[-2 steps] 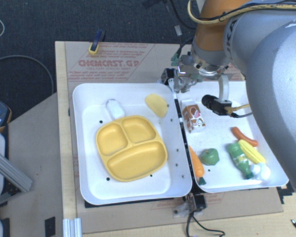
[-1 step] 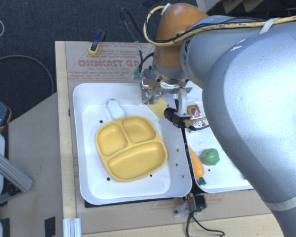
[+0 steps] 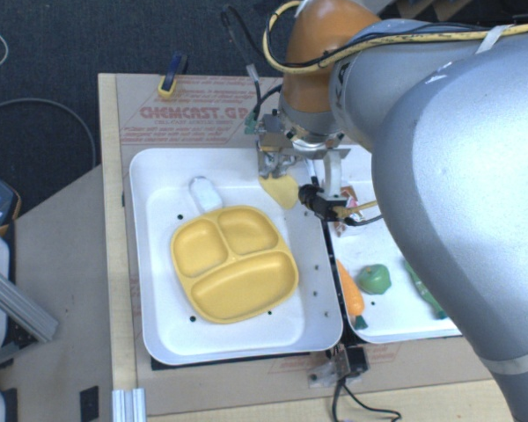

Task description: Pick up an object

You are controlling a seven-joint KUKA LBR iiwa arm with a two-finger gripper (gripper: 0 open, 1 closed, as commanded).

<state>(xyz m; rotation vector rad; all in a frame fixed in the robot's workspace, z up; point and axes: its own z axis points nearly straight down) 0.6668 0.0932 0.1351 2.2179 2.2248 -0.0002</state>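
Grey arm fills right side. Gripper over left bin back edge, fingers pinching pale yellow piece. Yellow divided plate lies mid-bin.

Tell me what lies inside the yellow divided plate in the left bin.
The yellow divided plate has three compartments, and all three look bare. It rests on the left bin floor. What lies beneath the plate is covered and cannot be seen.

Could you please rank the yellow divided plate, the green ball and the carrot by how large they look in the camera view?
1. Yellow divided plate, by far the largest.
2. Carrot and green ball look similar; the carrot is longer but thinner, so I would not rank them.
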